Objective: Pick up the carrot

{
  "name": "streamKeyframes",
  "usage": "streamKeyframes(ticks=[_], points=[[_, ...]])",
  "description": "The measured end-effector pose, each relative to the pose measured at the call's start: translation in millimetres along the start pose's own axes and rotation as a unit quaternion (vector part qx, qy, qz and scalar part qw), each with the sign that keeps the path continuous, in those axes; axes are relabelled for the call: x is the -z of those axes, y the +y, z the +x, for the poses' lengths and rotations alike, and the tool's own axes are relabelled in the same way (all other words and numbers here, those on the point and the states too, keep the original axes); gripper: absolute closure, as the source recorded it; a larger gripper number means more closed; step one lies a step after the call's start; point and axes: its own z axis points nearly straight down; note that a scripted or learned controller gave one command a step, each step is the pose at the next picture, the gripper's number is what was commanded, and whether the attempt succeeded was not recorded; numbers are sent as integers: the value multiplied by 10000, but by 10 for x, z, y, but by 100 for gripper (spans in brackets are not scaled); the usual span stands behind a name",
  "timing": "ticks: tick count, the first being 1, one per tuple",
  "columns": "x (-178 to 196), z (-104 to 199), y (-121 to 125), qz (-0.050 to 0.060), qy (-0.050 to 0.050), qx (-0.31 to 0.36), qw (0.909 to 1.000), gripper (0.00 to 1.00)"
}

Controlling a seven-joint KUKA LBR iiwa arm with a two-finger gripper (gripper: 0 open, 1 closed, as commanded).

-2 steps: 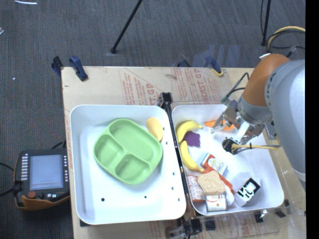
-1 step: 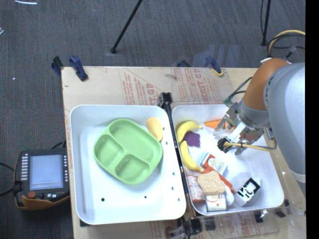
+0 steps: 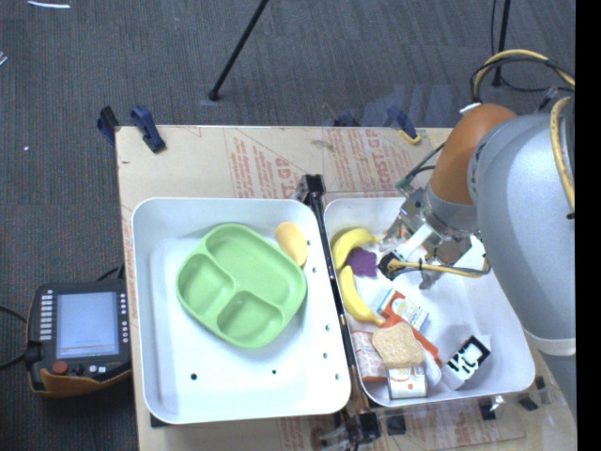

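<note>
The end effector (image 3: 420,263) hangs low in the right bin (image 3: 502,332), just beside the purple thing (image 3: 362,262) and the banana (image 3: 351,269); I cannot tell how it is set. The carrot (image 3: 424,342) may be the orange strip by the bread (image 3: 398,345), nearer the front; the reach is in hand; next, move over the carrot and grab it.

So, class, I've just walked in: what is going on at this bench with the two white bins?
A grey robot arm with an orange band reaches into the right white bin, its gripper low over a purple toy beside a yellow banana. An orange carrot lies further down in that bin, partly under a slice of toy bread, untouched. The left white bin holds a green divided plate.
</note>
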Motion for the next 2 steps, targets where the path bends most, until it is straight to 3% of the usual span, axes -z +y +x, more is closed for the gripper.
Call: streamKeyframes(ticks=[1,2], points=[[1,-825,142,-10,-25,316,9995,0],[7,-472,536,-13,-2,-229,9997,0]])
